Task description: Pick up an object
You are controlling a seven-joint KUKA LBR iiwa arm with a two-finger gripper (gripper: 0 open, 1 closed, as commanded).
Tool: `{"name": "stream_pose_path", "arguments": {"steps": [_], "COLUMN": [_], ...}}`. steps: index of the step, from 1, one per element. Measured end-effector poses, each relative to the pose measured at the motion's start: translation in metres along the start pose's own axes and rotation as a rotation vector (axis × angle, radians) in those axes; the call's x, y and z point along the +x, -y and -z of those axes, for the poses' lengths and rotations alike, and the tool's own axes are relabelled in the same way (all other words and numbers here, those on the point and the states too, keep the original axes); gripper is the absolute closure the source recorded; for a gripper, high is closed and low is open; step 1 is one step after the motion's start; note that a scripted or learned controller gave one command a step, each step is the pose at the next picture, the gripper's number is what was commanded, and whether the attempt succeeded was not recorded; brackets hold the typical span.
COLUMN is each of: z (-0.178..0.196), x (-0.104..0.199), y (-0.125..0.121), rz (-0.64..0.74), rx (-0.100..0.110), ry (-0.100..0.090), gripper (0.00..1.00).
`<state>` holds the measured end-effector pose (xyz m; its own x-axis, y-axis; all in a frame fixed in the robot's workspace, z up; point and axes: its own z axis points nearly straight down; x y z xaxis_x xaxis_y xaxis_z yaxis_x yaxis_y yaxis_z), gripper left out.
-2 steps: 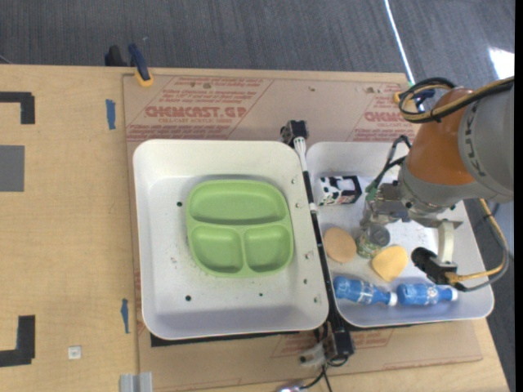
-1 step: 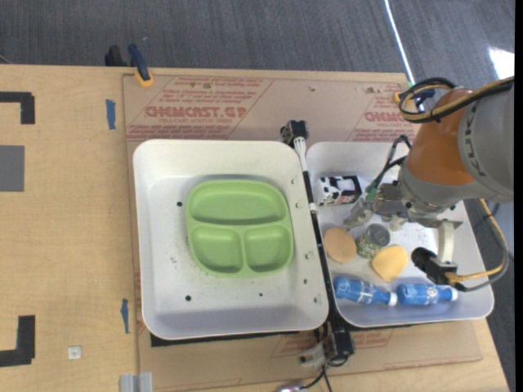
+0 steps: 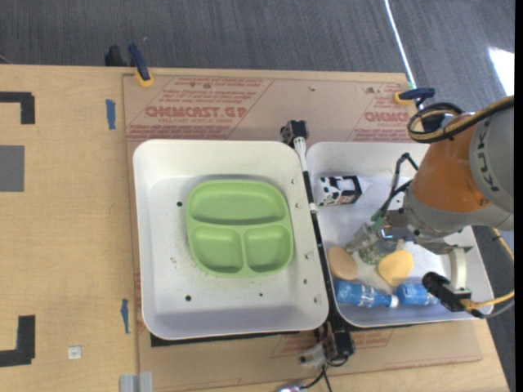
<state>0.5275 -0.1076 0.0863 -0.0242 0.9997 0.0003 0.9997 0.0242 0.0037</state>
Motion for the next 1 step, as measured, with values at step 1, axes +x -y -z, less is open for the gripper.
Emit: {"name": "stream_pose_path", "arguments": {"steps": [1], "z": [0.0103], "x": [0.0003], "y": [-0.001], "rz": [0.0], "rx": [-0.003], "ry": [0.0], "gripper": [1.0]}}
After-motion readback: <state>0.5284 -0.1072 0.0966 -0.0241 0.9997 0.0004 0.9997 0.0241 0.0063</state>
